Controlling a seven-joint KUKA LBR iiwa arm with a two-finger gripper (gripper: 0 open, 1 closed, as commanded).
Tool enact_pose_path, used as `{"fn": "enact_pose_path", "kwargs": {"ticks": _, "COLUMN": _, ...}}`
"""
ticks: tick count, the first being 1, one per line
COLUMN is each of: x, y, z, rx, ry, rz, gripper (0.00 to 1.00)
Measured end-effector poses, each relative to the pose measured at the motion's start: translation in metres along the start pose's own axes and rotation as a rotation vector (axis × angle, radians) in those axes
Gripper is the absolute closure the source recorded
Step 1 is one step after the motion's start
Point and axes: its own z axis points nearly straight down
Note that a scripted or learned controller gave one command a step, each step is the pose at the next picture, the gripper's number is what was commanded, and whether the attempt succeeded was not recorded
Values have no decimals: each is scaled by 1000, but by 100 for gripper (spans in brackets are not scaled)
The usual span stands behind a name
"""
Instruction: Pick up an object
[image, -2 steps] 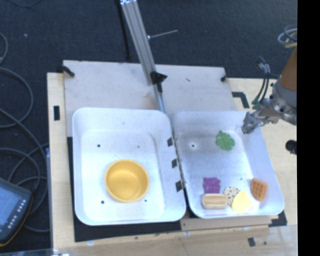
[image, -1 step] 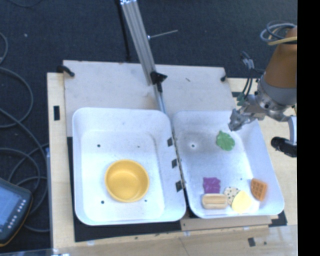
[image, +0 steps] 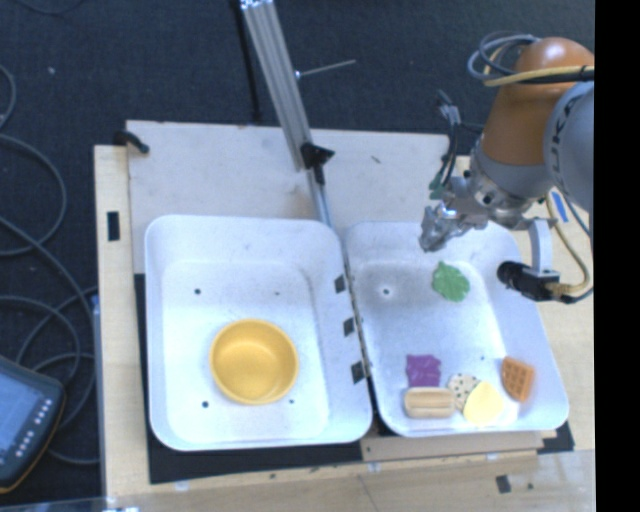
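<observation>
Camera view, fixed above the worktop (image: 115, 300): two white bins sit side by side. The left bin (image: 180, 260) holds a yellow bowl (image: 254, 361). The right bin (image: 520, 420) holds a green leafy piece (image: 451, 281) near its far end, and a cluster along its near edge: a purple block (image: 423, 369), a tan bread roll (image: 429, 403), a speckled cookie (image: 462, 385), a pale yellow wedge (image: 484, 404) and an orange waffle piece (image: 517, 378). The gripper (image: 437, 232) hangs over the far end of the right bin, just beside the green leafy piece and up-left of it. Its state cannot be told from this angle; nothing is seen held in it.

Step in hand, judged: approach, with no object yet picked. The nearest candidate is the green leafy piece. The next move calls for a small shift toward it, then a straight descent to straddle it before closing.
</observation>
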Motion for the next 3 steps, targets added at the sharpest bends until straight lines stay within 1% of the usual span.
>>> {"fn": "enact_pose_path", "kwargs": {"ticks": 1, "x": 54, "y": 4, "z": 4, "rx": 2, "ry": 0, "rz": 1, "gripper": 100}}
{"fn": "enact_pose_path", "kwargs": {"ticks": 2, "x": 107, "y": 26, "z": -5, "rx": -1, "ry": 2, "rz": -1, "gripper": 100}}
{"fn": "enact_pose_path", "kwargs": {"ticks": 3, "x": 158, "y": 35, "z": -14, "rx": -1, "ry": 1, "rz": -1, "gripper": 100}}
